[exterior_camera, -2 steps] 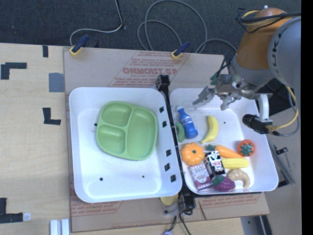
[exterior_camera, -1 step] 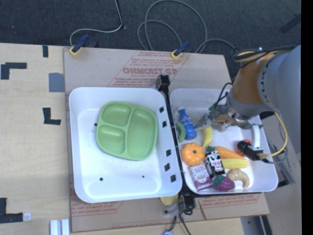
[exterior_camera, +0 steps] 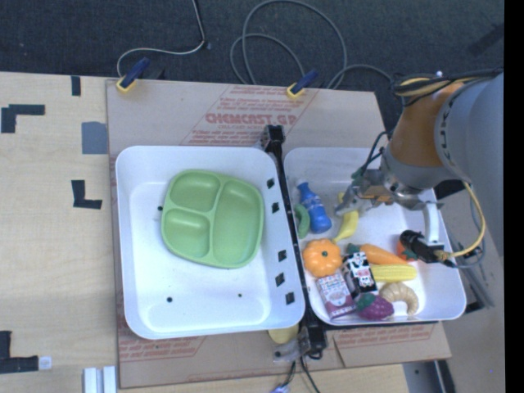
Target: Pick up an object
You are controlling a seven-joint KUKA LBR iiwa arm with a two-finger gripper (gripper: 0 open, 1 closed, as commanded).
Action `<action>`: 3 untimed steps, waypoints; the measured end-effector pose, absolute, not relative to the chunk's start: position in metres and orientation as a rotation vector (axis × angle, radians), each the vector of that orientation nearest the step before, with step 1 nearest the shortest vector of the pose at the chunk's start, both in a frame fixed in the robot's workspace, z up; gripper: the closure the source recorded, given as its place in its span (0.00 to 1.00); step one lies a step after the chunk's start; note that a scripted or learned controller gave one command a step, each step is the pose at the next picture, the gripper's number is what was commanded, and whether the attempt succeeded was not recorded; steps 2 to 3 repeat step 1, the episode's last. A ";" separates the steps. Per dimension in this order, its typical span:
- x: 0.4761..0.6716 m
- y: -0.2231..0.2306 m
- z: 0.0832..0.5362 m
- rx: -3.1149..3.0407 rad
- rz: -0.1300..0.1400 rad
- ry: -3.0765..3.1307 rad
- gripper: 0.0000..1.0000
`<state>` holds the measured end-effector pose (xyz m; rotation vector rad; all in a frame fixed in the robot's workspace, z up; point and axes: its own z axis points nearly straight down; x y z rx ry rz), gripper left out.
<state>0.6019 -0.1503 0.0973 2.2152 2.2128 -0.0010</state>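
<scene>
two shallow white bins are seen side by side on the counter (exterior_camera: 49, 219). the left bin (exterior_camera: 135, 301) carries a green divided plate (exterior_camera: 213, 218), lying flat near its middle. the right bin (exterior_camera: 446, 297) is crowded with toy foods: a blue bottle (exterior_camera: 313, 208) near the divider, a small orange pumpkin (exterior_camera: 322, 258) below it, a yellow banana (exterior_camera: 349, 225), a carrot (exterior_camera: 381, 255), a corn cob (exterior_camera: 391, 273), a black-and-white carton (exterior_camera: 358, 270), a pink packet (exterior_camera: 333, 291), a purple piece (exterior_camera: 376, 307) and a pale croissant-like piece (exterior_camera: 405, 296) toward the near wall. the arm is brought in from the right, and the hand (exterior_camera: 361, 196) is placed low over the upper part of the right bin, just above the banana and near the blue bottle. whether the hand is spread or pressed together cannot be told, since it is small and dark against the wrist. nothing is seen to be lifted; every toy appears to be resting on the bin floor. the task is therefore judged to be at the approach or descent stage: a target, probably the banana, seems to have been chosen, but a closing on it and a lift clear of the bin are left to be done.
</scene>
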 end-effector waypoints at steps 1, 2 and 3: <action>0.619 -0.064 0.218 2.205 0.015 2.228 1.00; 0.619 -0.064 0.218 2.205 0.015 2.228 1.00; 0.619 -0.064 0.218 2.205 0.015 2.228 1.00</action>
